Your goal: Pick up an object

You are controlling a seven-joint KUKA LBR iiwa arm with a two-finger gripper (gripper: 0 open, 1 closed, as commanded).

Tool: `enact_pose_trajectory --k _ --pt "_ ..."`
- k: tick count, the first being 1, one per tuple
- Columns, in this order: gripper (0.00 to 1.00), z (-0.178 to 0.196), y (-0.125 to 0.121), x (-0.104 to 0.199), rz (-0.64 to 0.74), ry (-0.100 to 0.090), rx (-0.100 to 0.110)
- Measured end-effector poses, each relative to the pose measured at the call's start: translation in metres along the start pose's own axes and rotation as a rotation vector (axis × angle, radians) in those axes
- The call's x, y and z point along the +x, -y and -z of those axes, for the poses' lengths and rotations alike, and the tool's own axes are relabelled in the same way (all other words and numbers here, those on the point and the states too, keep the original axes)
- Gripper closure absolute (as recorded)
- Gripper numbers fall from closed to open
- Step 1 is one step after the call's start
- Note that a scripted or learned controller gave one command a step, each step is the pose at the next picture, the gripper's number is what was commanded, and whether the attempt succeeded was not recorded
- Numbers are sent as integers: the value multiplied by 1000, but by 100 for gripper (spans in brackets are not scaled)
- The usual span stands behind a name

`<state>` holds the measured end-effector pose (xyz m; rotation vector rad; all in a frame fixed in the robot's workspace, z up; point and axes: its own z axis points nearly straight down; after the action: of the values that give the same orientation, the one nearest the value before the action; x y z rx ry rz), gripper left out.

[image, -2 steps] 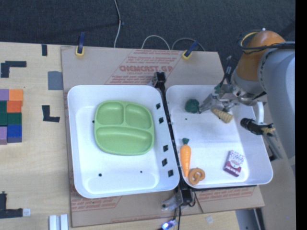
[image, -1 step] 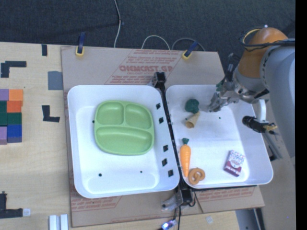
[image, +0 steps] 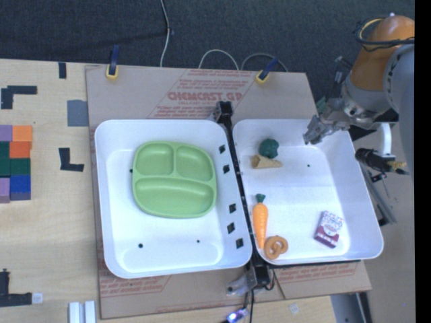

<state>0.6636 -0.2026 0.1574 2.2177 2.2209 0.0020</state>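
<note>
We see the counter (image: pixel 47 247) with a brown cardboard sheet (image: pixel 202 93) on it, and two white bins sit side by side on the sheet. The left bin (image: pixel 114 247) holds a green divided plate (image: pixel 175 179), which fills much of its middle. The right bin (image: pixel 350 200) holds the small things. The grey arm (image: pixel 380 59) with its orange band comes in from the right. Its jaws hang over the far right corner of the right bin, and the gripper (image: pixel 314 135) tip points down toward the bin floor. We cannot tell if the jaws are open or closed, and we see nothing between them.

The closest things to the jaws are a dark green round toy (image: pixel 269 147) and a tan wedge (image: pixel 267 161) that touches it, both near the far left side of the right bin. There is bare white floor between them and the jaws. The toy carrot (image: pixel 260 219) lies along the bin's left wall, well apart from the jaws. A little pretzel (image: pixel 275 246) sits just beside the carrot's tip, near the front edge. A small purple packet (image: pixel 328 229) lies near the front right corner. The middle of the right bin is open room.
</note>
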Motion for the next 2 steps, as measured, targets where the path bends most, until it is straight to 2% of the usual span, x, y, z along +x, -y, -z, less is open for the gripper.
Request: enact_pose_trajectory --k 1,2 --pt "100 45 -1 0 0 -1 2" --pt "100 40 14 44 3 -3 8"
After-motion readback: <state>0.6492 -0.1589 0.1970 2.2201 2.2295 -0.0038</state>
